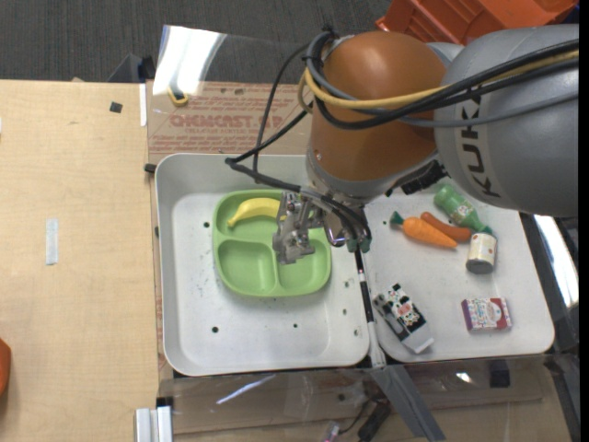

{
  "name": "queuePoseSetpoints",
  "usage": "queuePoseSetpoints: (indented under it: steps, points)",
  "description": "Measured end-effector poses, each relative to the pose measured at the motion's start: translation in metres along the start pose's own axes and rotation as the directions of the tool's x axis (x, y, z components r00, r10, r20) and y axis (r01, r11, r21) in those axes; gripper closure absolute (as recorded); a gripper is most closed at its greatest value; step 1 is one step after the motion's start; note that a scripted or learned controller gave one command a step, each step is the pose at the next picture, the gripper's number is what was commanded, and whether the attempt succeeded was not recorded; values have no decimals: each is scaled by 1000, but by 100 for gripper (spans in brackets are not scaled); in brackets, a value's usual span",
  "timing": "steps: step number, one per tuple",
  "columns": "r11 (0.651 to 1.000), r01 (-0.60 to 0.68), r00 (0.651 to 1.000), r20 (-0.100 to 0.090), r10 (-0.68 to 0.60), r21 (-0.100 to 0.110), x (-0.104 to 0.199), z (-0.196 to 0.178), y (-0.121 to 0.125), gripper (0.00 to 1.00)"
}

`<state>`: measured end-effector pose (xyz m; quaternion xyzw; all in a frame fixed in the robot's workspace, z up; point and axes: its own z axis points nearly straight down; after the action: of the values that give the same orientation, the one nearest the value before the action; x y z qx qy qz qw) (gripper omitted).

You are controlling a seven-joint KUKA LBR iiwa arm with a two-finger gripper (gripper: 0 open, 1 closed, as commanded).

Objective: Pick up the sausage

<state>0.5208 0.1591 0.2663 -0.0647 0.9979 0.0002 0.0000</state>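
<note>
The grey arm (515,109) with its orange band is reaching in from the right and is hanging its gripper (294,236) over the green plate (241,267), above the ridge where the plate's compartments are meeting. Seen from above, the metal parts are blurring together against the plate, so whether the gripper is apart or together cannot be told, and nothing is showing as held in it. A banana (251,211) is lying in the far compartment of the plate, just left of the gripper. The plate is sitting in the left white bin (184,330). The sausage (456,231), a reddish stick, is lying well to the right of the plate in the right bin (534,334), touching the far side of a carrot (425,231) and well apart from the gripper. Further right of the plate, a green bottle (457,205) is lying beyond the sausage, and a small can (480,252) is sitting just beside the sausage's right end. A black-and-white carton (403,316) and a pink box (485,314) are resting nearer the camera, right of the plate.
</note>
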Motion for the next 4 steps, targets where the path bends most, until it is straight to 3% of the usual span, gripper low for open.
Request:
queuePoseSetpoints:
  steps: [1,2,3,4]
  points:
    - [962,273,962,4,-273,0,-24,-156,-38,100]
    - [949,314,949,1,-314,-1,17,2,-33,100]
    - [954,301,954,3,-301,-1,4,-10,-1,100]
    - [744,668,744,6,-668,1,-49,-160,9,100]
